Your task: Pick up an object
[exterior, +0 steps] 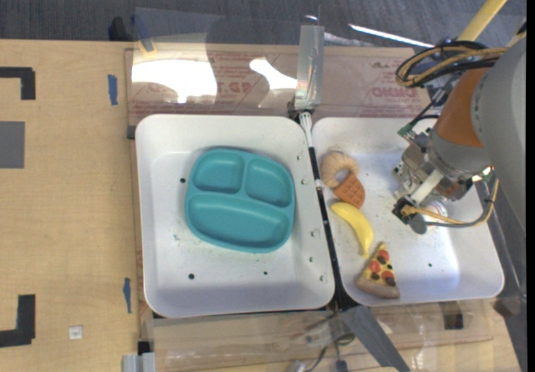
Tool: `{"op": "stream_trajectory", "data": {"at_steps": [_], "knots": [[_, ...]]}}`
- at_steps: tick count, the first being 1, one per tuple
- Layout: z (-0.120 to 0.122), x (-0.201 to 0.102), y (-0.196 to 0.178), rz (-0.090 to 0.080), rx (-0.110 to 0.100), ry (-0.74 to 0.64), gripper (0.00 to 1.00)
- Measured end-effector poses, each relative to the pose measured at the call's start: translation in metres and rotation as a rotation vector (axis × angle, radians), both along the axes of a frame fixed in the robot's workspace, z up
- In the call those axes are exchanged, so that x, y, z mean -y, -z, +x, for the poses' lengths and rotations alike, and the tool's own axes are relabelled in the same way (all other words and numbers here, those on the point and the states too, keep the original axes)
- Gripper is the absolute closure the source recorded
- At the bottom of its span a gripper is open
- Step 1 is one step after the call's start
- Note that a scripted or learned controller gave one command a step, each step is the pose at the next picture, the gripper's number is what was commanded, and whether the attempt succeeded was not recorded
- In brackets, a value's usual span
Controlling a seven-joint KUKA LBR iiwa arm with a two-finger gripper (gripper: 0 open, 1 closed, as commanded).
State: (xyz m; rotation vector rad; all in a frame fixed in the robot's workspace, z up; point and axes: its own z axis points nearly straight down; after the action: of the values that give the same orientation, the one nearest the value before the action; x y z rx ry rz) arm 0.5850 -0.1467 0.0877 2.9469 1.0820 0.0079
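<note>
Hanging low over the right bin [456, 266], the gripper [420, 185] sits toward that bin's right side, above bare white floor with nothing under it. Its wrist is tilted and seen from above, so I cannot tell whether it is open or closed. Nothing shows in its grasp.

The toy foods it could pick lie in a loose line down the left side of the same bin, all apart from the gripper. A pale bread ring [337, 165] lies farthest, and an orange waffle piece [352, 192] touches its near edge. A banana [355, 226] lies just nearer than those. A pizza slice [379, 271] lies nearest, close to the bin's near wall.

They look scattered rather than arranged, which suits a picking trial. Each has some open floor on its right, the side the arm comes from.

The left bin [163, 274] holds a teal divided plate [241, 199] lying flat in its middle. That plate looks too broad and shallow to be an easy grab.

As I judge it, no pick has been made yet. The banana seems the closest fair target, and reaching it would call for a move left.
</note>
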Motion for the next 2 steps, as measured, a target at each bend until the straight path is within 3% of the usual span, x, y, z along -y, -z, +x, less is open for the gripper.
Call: {"op": "stream_trajectory", "data": {"at_steps": [1, 2], "knots": [[-0.007, 0.058, 0.001, 0.000, -0.003, 0.408, 1.00], [-0.023, 0.068, 0.000, 0.015, 0.000, 0.490, 1.00]]}}
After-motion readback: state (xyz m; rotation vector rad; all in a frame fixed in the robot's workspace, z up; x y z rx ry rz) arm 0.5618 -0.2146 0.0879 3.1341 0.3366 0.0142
